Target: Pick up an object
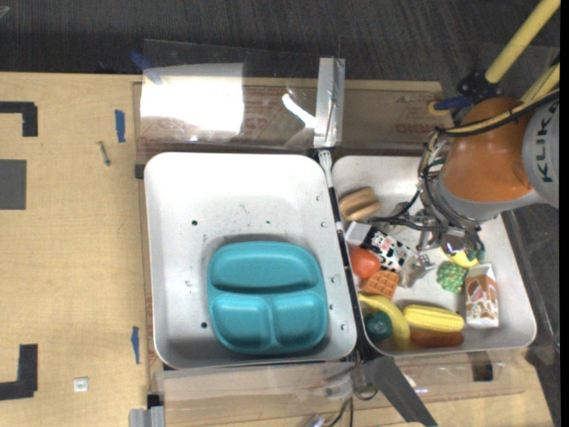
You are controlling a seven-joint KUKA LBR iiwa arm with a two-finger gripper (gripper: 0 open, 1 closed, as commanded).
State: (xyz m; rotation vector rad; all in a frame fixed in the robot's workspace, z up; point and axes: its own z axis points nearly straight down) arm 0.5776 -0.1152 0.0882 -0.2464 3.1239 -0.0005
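Wooden bench (pixel 62 265), two white bins (pixel 169 238), dark floor (pixel 267 16)

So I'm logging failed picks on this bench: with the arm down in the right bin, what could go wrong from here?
1. The toys lie packed together: the tool could nudge the cow-patterned toy or the green toy rather than seize one.
2. The small carton lies near the right bin's wall, which may hinder a grasp.
3. Cables by the wrist hang low and might snag.
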